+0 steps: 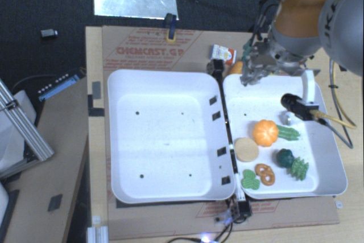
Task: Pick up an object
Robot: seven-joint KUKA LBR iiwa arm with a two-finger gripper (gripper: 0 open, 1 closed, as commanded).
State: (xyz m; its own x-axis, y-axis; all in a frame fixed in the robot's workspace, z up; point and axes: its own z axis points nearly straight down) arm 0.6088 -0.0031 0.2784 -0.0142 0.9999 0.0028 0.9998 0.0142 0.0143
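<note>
Resting in right bin (267, 101), orange fruit (265, 132), apart from arm (307, 5)

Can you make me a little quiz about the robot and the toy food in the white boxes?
1. Pick one: what lies right next to the orange ball?
A) a pale round disc
B) a blue cup
C) a red car

2. True or false: the pretzel lies in the same white bin as the orange ball.

3. Fill the gap: the gripper hovers by the far edge of the bin on the view's ____ side (left or right).

Key: 1 A; 2 true; 3 right.
</note>
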